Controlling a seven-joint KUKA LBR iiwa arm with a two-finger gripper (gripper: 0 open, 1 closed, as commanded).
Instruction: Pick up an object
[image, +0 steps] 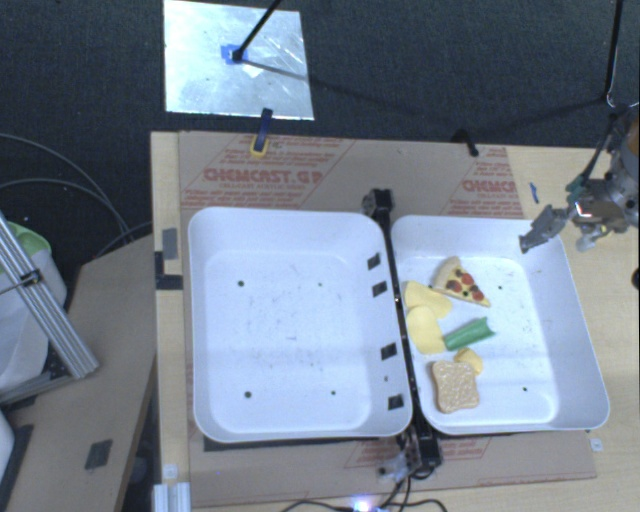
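A: Where do the objects sit?

B: All in the right bin (560, 330), gathered toward its left wall. A toy pizza slice (461, 281) lies farthest back. Just left of it are two pale yellow chip-like pieces (425, 315), overlapping each other. A green pepper-like piece (467, 333) lies to the right of the lower chip, touching or nearly touching it. Nearest the camera is a slice of toast (455, 386), with a small yellow piece (470, 361) at its upper right corner.

A: And the gripper?

B: The gripper (535, 233) is at the far right corner of that bin, above its rim, well apart from the food pieces. One dark finger points left and down toward the bin. Nothing is between the fingers, but whether they are open or closed I cannot tell from this angle.

A: What else is around?

B: The left bin (290, 330) sits beside the right one, the two joined by a dark strip with clips (385, 300). Both rest on a brown board (330, 165) printed with red lettering, on the tabletop (120, 330). Beyond the board, a shiny square sheet (238, 60) lies on dark carpet. A yellow and blue clamp (262, 135) grips the board's far edge.
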